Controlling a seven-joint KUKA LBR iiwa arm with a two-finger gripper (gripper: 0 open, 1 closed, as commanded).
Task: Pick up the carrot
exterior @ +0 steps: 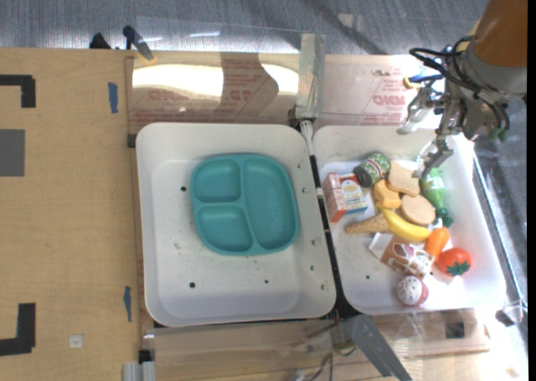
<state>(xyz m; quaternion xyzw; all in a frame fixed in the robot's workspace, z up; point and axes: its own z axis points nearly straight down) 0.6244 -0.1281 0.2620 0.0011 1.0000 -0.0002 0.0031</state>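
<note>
A teal three-compartment plastic tray (245, 203) sits in the speckled white left bin (163, 229). In the white right bin (490, 237) lie a small orange carrot (436, 241), a yellow curved banana (404, 225), a red tomato with green top (454, 261), a green leafy vegetable (435, 189) and a red-and-white carton (345, 196). The tan cardboard table (63, 203) carries blue tape marks (112, 96).

Glossy white plastic bins (159, 229), matt teal plastic tray (245, 203), smooth orange carrot (436, 242), brown cardboard sheet (63, 203).
</note>
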